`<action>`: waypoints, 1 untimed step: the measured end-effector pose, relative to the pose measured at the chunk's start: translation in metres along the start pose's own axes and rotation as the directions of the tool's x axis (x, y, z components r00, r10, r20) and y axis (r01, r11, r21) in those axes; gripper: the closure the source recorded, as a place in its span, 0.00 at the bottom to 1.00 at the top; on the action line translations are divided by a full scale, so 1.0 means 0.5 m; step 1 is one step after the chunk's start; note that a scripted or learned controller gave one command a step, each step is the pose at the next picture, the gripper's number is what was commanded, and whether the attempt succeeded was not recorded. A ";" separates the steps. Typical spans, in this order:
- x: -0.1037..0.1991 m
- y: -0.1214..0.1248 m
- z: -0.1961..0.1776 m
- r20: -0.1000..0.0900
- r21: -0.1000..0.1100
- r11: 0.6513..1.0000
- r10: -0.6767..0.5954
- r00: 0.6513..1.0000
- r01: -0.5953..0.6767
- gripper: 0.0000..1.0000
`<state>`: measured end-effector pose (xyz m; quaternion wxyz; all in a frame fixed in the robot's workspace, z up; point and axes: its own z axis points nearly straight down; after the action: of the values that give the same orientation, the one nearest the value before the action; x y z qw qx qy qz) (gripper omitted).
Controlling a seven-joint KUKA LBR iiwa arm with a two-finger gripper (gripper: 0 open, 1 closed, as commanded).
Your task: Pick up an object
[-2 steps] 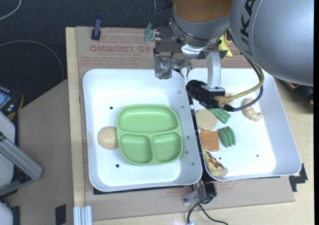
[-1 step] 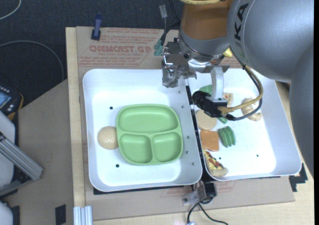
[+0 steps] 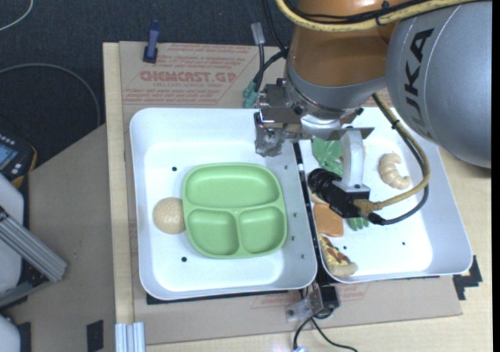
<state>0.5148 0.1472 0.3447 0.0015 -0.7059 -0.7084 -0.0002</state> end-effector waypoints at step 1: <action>0.027 -0.073 -0.327 -0.006 -0.020 1.000 -0.002 1.000 0.002 1.00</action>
<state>0.4783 0.1600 0.5085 -0.0035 -0.7052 -0.7090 -0.0097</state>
